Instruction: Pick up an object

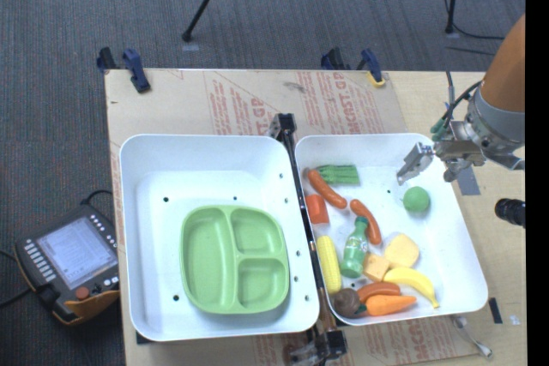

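Hovering over the upper right corner of the right bin [446, 210], my gripper [439, 165] has its two fingers spread apart with nothing between them. One finger [413, 163] reaches out toward the bin's middle, the other [466, 177] sits closer to the bin's right wall. From my view, the green ball [417, 200] lies just below the gripper, slightly toward the left finger, on the bin floor and apart from the other items. I cannot tell how high the fingers stand above it.

Further out, the rest of the toys crowd the lower and left parts of that bin: a yellow banana [413, 280] by an orange carrot [388, 303], a pale yellow block [401, 250], a green bottle [354, 251], a corn cob [329, 264], and a brown round piece [346, 301] near the front wall. A red sausage [326, 188] lies beside a green leafy bundle [338, 174] near the back left corner.

The left bin [146, 159] holds a green divided plate [234, 259]. Off the bench to the left I see the control pendant [69, 257] on the carpet.
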Robot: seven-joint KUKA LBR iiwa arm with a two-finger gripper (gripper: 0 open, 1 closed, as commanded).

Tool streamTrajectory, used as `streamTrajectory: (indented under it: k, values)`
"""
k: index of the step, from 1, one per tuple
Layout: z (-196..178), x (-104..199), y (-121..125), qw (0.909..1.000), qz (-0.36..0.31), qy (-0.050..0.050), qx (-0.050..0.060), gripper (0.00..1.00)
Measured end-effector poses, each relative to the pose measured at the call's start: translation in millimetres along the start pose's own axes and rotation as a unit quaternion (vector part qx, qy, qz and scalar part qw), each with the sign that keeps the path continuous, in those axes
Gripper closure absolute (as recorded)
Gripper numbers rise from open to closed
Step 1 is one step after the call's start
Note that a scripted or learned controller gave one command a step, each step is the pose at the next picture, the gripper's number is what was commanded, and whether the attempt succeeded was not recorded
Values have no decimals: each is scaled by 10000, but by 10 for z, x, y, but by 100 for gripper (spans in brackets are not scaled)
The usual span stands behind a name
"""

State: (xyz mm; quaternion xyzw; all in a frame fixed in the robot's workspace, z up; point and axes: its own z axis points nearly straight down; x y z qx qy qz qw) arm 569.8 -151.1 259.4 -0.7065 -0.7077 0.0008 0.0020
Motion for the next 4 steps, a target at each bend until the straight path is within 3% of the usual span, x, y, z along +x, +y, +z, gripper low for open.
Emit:
streamTrajectory:
  k: [1, 2, 3, 4]
  values:
    - [959, 409, -271, 9942, -1073, 2, 5, 0]
    - [1731, 289, -220, 9002, -4354, 0, -2, 0]
    - [1638, 284, -215, 9015, -4327, 9, -2, 100]
    - [56, 734, -519, 9245, -3811, -12, -14, 100]
